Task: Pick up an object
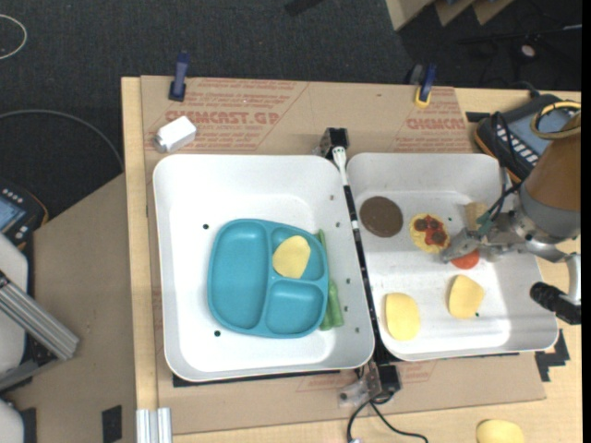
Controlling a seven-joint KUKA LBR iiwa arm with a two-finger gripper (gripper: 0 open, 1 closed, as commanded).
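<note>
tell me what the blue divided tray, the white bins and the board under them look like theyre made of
Blue divided tray: likely moulded plastic, matte, with one even colour and rounded compartment edges. White bins, left and right: probably thin formed plastic, smooth with a slight sheen and soft rounded corners. Board: seemingly cardboard, dull tan with red printed lettering.

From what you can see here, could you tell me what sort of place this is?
Most likely a robotics lab test bench, not a kitchen. Two white bins sit clamped on a cardboard-covered bench, toy food such as a small pizza lies inside, and cables trail onto dark carpet.
</note>
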